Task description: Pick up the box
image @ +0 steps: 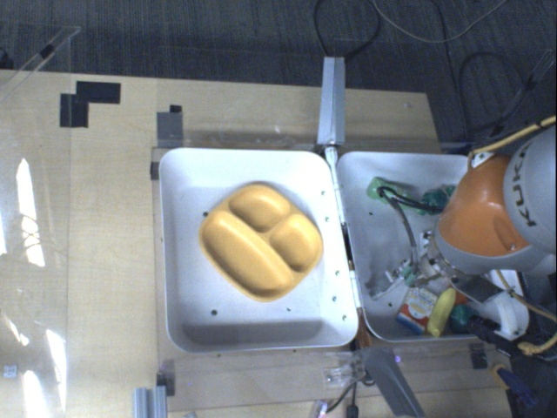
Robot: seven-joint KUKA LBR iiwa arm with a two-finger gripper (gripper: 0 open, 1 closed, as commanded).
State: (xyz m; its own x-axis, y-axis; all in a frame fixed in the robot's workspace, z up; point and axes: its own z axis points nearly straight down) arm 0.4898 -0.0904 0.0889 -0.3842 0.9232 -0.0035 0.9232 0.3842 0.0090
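Arm (496, 207) sits low over right bin (383, 190), above clutter incl. box (416, 307) and banana (441, 312). Gripper state: can't tell. Yellow mold (261, 240) in left bin (187, 233).

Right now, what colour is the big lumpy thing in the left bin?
Yellow-tan lumpy thing, plain, seen from the camera view.

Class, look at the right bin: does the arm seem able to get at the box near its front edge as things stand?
Probably yes. The box lies in the right bin just below the arm, with its top uncovered, though a yellow item sits close beside it.
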